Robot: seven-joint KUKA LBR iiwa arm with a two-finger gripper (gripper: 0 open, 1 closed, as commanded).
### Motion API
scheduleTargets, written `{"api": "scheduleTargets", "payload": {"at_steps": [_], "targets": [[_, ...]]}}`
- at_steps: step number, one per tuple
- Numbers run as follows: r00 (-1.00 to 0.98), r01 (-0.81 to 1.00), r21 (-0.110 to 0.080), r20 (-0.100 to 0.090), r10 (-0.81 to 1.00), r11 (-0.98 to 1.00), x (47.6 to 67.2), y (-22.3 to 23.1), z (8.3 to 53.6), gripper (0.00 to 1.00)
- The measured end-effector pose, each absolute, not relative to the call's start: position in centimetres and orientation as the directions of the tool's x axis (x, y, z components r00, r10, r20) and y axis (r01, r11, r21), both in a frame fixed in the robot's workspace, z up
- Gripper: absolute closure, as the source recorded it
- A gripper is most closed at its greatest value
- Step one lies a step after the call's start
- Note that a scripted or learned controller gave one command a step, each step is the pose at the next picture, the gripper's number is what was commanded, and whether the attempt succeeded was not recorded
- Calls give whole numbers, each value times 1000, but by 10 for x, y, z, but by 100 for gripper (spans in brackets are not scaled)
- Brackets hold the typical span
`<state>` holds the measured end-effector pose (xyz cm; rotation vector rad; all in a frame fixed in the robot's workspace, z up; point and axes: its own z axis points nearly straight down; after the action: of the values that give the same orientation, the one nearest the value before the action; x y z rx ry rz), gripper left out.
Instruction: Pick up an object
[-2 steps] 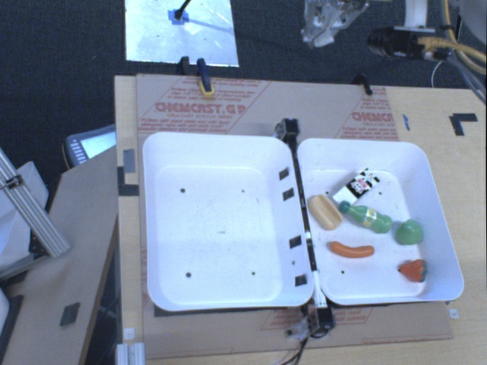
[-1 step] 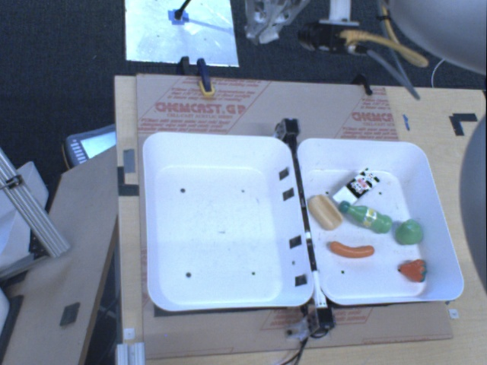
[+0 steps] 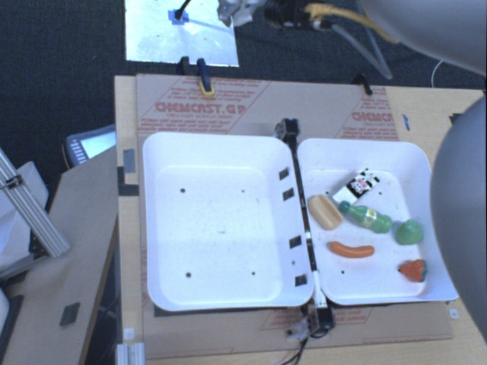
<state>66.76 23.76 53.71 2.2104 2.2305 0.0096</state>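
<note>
You can't tell the end effector (image 3: 242, 6) state; bring it over the right bin (image 3: 396, 155), targeting the isolated orange sausage (image 3: 351, 249).

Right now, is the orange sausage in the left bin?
No, the orange sausage lies in the right bin, among the other items; the left bin does not hold it.

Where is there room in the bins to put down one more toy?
The left bin is bare floor from wall to wall. In the right bin the toys crowd the middle and lower right: bread roll, green bottle, sausage, green ball, strawberry. A strip along its top wall is free.
</note>
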Motion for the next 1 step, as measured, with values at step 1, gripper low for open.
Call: {"api": "scheduleTargets", "payload": {"at_steps": [1], "targets": [[-7, 1000, -15, -4, 1000, 7, 588, 235, 413, 100]]}}
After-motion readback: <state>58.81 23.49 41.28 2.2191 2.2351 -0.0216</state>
